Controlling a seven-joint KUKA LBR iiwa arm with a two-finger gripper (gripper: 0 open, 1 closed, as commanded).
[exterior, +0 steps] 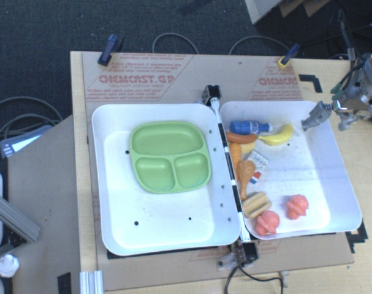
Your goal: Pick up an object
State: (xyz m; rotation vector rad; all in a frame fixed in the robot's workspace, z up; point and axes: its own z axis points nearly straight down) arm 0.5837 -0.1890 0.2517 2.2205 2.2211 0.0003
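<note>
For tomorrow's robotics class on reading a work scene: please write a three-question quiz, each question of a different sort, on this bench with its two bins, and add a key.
1. True or false: the green divided plate lies in the left bin.
2. Multiple choice: the yellow banana lies nearest to the
A. blue bottle
B. bread roll
C. plate
3. Fill in: the gripper hangs over the right bin's ____ right corner.

Key:
1. true
2. A
3. far (top in the view)
</note>
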